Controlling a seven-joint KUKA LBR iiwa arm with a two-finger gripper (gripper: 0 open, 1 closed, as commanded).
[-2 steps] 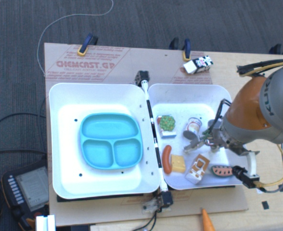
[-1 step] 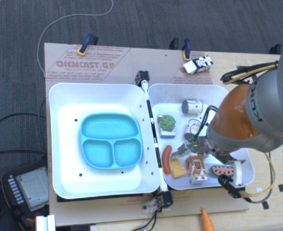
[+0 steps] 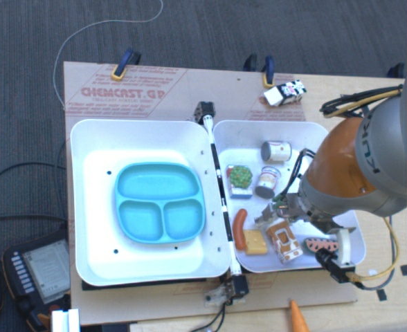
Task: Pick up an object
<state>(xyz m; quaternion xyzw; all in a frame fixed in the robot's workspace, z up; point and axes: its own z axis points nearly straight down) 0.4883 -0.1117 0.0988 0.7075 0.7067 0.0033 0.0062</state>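
Observation:
The right bin point(image 3: 224, 133) holds several small items. A silver can point(image 3: 276, 151) lies near its back, with a labelled jar point(image 3: 267, 182) just in front of it. A green broccoli piece point(image 3: 241, 176) rests on a small card. A red sausage point(image 3: 239, 227) and a yellow wedge point(image 3: 255, 242) lie at the front left. An orange-and-white carton point(image 3: 285, 242) sits beside them, and a pink speckled piece point(image 3: 317, 243) lies to its right. My gripper point(image 3: 276, 214) hangs low over the carton's back end, just in front of the jar.
The left bin point(image 3: 86, 151) carries a blue three-compartment plate point(image 3: 160, 203). A small black-and-white toy point(image 3: 285, 93) sits on the board behind the right bin. Clamps grip the board's far edge. My arm covers the right bin's right side.

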